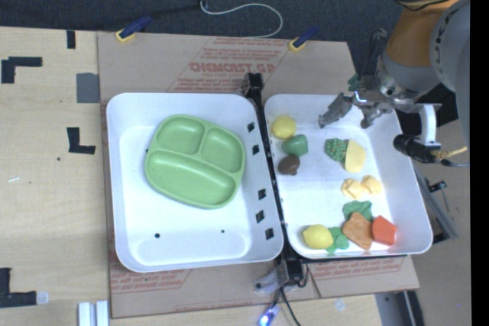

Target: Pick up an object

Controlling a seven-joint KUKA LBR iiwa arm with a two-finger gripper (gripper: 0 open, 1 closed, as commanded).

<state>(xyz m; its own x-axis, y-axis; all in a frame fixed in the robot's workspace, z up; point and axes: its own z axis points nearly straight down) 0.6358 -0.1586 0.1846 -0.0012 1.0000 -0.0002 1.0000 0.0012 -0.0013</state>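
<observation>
My gripper (353,114) hangs over the back of the right bin (405,187), open, with nothing between its fingers. Its two grey fingers spread apart, one toward the left (333,114) and one toward the right. Just below it lie a green broccoli piece (335,148) and a pale yellow piece (355,156). To the left sit a yellow lemon (283,127), a green pepper (296,144) and a brown piece (288,163). Toward the front lie a cream piece (361,186), a yellow fruit (318,236), an orange wedge (357,230) and a red block (383,230).
The left bin (130,126) holds a green divided plate (195,159). A black hinge strip (263,164) runs between the bins. The grey and orange arm (420,27) enters from the upper right. A white cable (229,8) lies on the dark floor behind the bench.
</observation>
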